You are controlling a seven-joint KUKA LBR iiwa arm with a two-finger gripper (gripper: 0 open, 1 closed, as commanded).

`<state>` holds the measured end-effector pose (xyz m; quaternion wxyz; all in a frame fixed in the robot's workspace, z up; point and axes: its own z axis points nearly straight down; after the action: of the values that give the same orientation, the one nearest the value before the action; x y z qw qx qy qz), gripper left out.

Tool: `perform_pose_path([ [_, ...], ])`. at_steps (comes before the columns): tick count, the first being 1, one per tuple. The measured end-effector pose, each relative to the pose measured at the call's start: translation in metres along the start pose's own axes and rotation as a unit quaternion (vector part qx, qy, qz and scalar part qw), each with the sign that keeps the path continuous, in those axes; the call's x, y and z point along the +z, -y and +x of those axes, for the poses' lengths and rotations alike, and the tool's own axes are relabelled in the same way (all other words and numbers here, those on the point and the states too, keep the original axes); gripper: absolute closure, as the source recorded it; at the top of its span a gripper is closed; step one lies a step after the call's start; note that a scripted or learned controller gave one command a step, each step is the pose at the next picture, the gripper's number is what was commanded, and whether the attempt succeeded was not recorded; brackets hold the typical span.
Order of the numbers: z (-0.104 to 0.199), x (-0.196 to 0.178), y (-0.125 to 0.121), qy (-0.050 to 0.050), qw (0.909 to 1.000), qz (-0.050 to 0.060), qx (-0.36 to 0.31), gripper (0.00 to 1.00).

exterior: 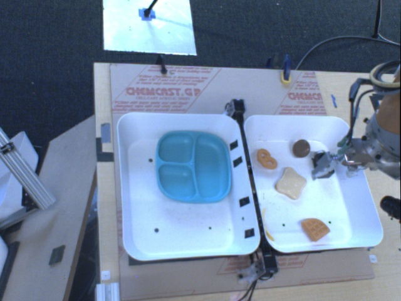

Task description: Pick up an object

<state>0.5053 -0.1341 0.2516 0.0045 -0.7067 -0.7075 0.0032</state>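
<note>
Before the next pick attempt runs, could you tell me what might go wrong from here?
The claw hangs between the brown round piece and the beige slice, so it could nudge either rather than grip one. The slice looks flat and may slip. The pretzel sits close by.

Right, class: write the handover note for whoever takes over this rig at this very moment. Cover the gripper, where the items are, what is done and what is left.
Gripper: low inside the right bin, near its upper right, between the brown round piece and the bin's right wall. Nothing seen between its fingers; open or shut cannot be told.
Right bin: pretzel, brown round piece, pale bread slice, orange cracker, all lying on the floor.
Left bin: blue divided plate.
Done: arm has reached in.
Left: grasp one item and lift it.
</note>
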Motion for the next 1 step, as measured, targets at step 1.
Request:
perform_pose_path([
  [1, 0.0005, -0.0061, -0.0023, 0.001, 1.0000, -0.006, -0.002, 0.00],
])
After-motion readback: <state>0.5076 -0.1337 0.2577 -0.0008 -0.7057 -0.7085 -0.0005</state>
